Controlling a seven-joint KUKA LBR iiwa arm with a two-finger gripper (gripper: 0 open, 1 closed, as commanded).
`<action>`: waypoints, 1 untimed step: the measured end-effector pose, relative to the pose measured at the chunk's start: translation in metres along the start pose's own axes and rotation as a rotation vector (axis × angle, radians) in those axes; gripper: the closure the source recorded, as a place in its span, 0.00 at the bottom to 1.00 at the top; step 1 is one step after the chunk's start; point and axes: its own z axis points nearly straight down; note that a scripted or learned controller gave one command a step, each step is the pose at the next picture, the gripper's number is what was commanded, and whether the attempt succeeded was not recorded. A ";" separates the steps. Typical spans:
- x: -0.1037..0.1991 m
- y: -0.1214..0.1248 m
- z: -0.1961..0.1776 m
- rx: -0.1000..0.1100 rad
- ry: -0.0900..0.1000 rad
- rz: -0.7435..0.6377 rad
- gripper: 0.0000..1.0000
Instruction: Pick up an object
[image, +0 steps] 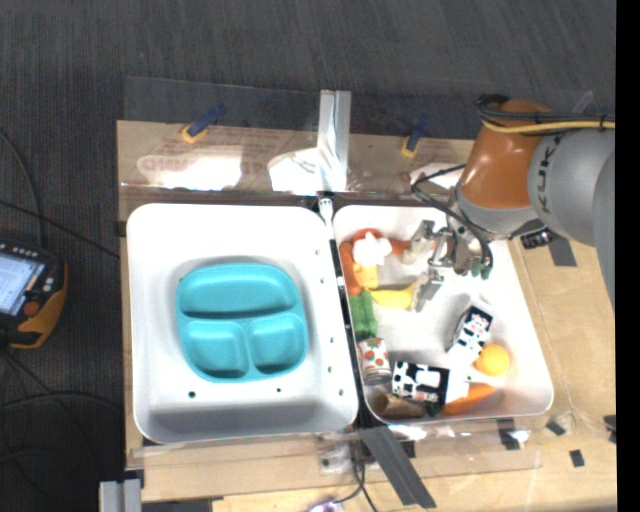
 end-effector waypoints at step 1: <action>0.060 -0.024 0.002 -0.009 -0.023 0.104 0.00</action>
